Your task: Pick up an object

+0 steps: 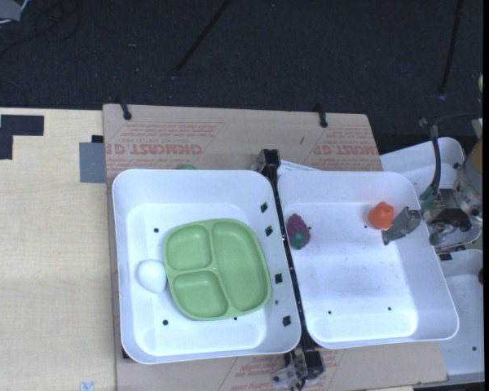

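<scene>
Claw sits at the right bin's right edge, low over the rim, just right of an orange ball. How wide it stands cannot be made out from this view, and nothing shows between its tips.

Nearest to pick is that orange ball, lying in the upper right corner of the right bin, close to the wall. A purple-and-green toy lies at the same bin's left wall, well apart from the ball.

Risks, as I judge them: the ball is round and would likely roll if a tip nudges it sideways rather than closing on both sides. Its place near the wall leaves little room for a tip on the far side, so the claw could strike the rim or pinch air. The toy, hard against the divider, poses the same trouble.

In the left bin, a green tray with an egg touching it lies farther from the claw.
</scene>
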Robot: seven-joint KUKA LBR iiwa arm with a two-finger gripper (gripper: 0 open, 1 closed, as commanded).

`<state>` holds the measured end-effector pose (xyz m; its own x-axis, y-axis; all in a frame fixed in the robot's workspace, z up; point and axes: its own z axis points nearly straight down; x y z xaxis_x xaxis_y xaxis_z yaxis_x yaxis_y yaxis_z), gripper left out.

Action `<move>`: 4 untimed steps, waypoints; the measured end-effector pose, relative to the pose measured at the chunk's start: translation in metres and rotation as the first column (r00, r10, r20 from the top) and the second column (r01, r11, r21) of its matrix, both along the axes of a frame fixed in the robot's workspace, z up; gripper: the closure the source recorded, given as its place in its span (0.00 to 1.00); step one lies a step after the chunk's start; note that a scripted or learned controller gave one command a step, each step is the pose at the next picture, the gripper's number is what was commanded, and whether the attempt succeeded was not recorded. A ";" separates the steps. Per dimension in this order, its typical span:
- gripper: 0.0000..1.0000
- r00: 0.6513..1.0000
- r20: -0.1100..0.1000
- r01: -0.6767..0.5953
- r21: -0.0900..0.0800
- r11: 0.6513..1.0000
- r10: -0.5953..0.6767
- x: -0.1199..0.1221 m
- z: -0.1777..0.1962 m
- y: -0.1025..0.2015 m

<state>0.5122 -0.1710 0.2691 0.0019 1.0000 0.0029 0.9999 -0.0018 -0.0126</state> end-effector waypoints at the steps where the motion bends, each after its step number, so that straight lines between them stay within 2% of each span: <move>1: 0.00 1.000 0.009 -0.002 -0.002 1.000 0.002 0.002 0.005 0.000; 4: 0.00 1.000 0.004 -0.002 0.001 1.000 0.002 -0.022 -0.168 0.013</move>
